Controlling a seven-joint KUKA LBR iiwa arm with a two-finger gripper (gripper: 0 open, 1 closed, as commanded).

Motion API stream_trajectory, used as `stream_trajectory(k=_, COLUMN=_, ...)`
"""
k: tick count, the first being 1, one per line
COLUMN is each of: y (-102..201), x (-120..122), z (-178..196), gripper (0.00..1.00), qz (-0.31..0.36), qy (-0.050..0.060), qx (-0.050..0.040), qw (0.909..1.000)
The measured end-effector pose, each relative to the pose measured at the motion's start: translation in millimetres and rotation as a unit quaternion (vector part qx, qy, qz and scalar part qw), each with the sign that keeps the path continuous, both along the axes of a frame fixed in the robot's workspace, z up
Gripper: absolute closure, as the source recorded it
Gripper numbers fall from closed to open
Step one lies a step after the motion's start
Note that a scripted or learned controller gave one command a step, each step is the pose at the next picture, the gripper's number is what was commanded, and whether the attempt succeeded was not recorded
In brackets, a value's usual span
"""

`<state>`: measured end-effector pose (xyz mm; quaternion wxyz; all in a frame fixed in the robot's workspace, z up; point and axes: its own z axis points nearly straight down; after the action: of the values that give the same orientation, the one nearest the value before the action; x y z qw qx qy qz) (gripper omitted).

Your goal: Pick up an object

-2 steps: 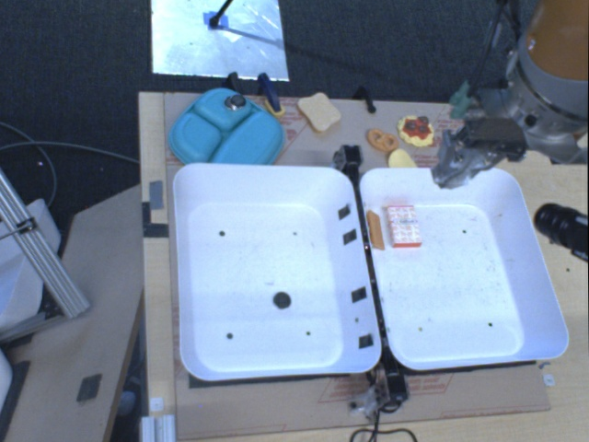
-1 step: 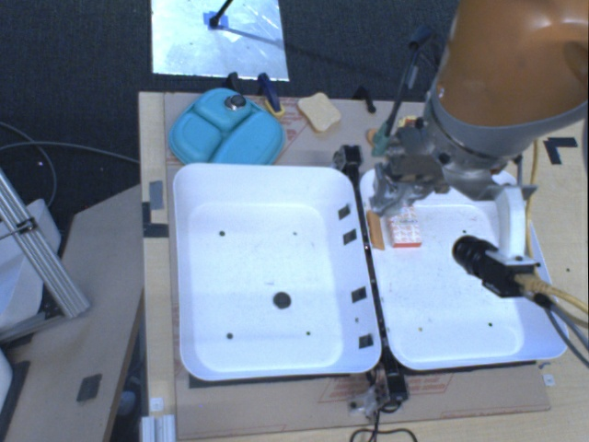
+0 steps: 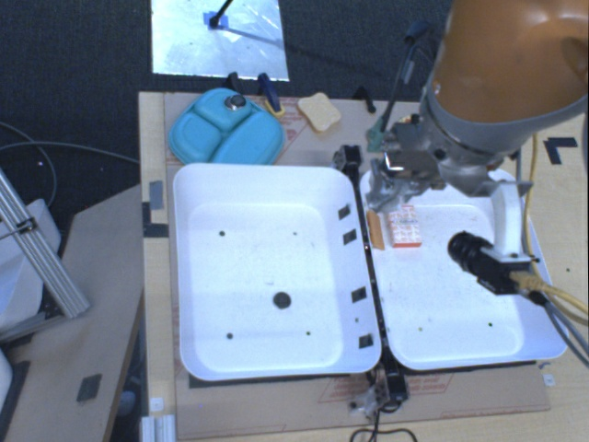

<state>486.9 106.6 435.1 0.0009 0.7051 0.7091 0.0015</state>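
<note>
A small white and red box lies at the far left of the right bin. A thin orange-brown piece lies beside it against the bin's left wall. My gripper hangs just above and behind the box, over the bin's far left corner, with the big orange-banded wrist above it. A small dark round object rests in the middle of the left bin.
Behind the left bin lie a blue divided dish and a tan sponge-like piece. A black cylinder on a white bracket juts from the arm over the right bin. Cables trail off to the right.
</note>
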Motion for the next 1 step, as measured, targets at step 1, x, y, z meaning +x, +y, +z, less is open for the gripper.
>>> stream_trajectory(k=1, y=31.6, x=-0.4, z=-28.6, gripper=1.00, qz=0.001, qy=0.002, qx=-0.0001, qw=1.0000)
